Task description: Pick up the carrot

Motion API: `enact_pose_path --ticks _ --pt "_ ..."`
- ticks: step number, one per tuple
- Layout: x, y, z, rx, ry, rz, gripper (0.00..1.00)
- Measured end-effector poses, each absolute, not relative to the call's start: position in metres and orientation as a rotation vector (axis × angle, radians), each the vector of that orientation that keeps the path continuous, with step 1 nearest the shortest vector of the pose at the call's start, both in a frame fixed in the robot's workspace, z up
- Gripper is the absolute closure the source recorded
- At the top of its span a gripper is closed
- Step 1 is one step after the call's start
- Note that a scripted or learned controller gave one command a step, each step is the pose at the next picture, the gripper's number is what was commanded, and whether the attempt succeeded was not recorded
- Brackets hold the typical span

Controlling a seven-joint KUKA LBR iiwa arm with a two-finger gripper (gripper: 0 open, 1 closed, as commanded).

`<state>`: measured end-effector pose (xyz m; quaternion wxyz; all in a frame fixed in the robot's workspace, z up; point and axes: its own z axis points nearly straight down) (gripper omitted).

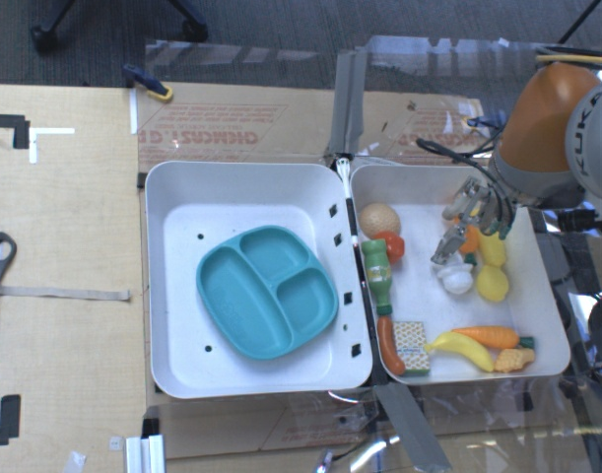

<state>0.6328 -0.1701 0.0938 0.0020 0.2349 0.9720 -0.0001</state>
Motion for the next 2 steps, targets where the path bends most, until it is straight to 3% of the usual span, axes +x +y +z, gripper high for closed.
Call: enact_pose_path --ticks 1,2 --pt "0.635 -0.17 0.105 0.73 3.045 -0.002 1.0" --pt "0.652 -0.114 0.164 0.901 3.003 0.0 1.0"
